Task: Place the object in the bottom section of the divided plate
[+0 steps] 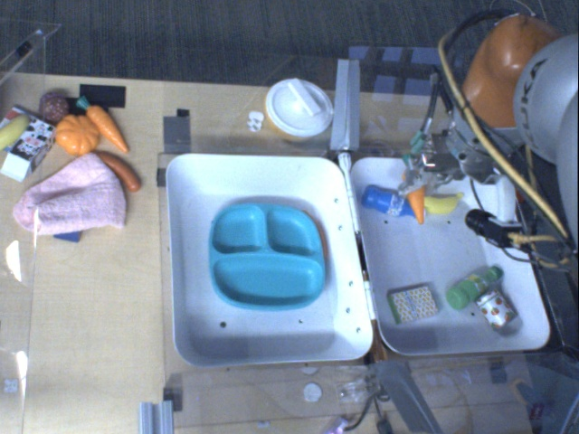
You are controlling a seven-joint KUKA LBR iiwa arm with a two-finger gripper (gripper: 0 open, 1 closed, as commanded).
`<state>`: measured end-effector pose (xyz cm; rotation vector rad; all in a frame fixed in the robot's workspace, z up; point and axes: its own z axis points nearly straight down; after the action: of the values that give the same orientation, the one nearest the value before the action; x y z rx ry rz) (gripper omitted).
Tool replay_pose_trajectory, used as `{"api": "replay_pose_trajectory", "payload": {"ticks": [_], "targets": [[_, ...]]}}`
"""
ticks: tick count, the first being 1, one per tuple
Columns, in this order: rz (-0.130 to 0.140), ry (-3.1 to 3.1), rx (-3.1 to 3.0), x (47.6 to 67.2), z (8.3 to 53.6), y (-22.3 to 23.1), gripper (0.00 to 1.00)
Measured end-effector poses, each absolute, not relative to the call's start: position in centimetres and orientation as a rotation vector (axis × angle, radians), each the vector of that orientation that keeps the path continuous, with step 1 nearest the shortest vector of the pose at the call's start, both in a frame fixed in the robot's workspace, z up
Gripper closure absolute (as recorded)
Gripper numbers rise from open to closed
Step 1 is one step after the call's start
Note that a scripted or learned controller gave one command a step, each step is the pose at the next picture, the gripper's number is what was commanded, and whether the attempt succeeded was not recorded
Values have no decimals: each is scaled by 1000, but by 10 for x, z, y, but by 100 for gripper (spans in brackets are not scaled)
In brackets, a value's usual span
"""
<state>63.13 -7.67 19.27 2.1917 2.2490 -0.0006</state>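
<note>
**Hand low over the carrot cluster in the right bin**

Take the plate (268, 259) as your landmark: a blue divided plate lying flat in the middle of the left bin (185, 269), its wide bottom section nearest you and bare.

Right of the plate, in the near part of the right bin (534, 328), you have a patterned sponge (413, 303), then a green bottle (472, 287) touching a small printed can (496, 310) further right.

Right of the plate and further back, a blue item (382, 200), an orange carrot (416, 205) and a banana (442, 204) lie bunched together. The hand (420, 177) sits directly above this cluster, its tip at the carrot's top. You cannot tell whether it grips anything; cables and wrist clutter hide it.

Beyond the plate, on the bench (90, 333), a white lid (299, 107) rests. Far left of the plate you see a pink cloth (72, 197), a sausage (121, 170), a small pumpkin (76, 134) and a second carrot (107, 125).
</note>
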Motion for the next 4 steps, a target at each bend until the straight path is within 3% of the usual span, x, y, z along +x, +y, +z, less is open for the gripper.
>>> {"api": "replay_pose_trajectory", "payload": {"ticks": [1, 2, 3, 4], "targets": [[3, 2594, 1770, 660, 239, 26, 100], [1, 2531, 1861, 652, 222, 88, 100], [1, 2531, 1861, 652, 222, 88, 0], [0, 2399, 2030, 604, 178, 218, 0]]}}
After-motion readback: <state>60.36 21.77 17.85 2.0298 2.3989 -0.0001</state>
